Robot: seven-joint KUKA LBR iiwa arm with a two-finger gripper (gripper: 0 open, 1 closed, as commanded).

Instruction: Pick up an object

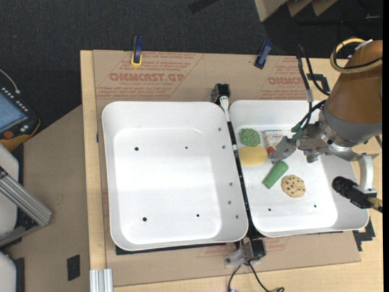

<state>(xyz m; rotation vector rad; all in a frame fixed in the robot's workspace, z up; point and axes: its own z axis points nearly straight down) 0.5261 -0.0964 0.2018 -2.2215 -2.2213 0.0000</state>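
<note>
This is a robotics lab or test cell, not a home or shop. The central landmark is a brown board (182, 72) printed with a maker's name in red and laid flat as a work surface. Blue clamps (137, 50) grip its far edge. On it sit two shallow white bins (167, 175) side by side, with small black fixtures (220, 92) at the seam between them. An industrial arm (355, 96), grey with an orange band and trailing cables, reaches in over the board's right side. Left of the board stand an aluminium extrusion rail (24, 199) and a device with a lit screen (9, 111). Dark carpet (73, 11) lies beyond the board's far edge.
</note>
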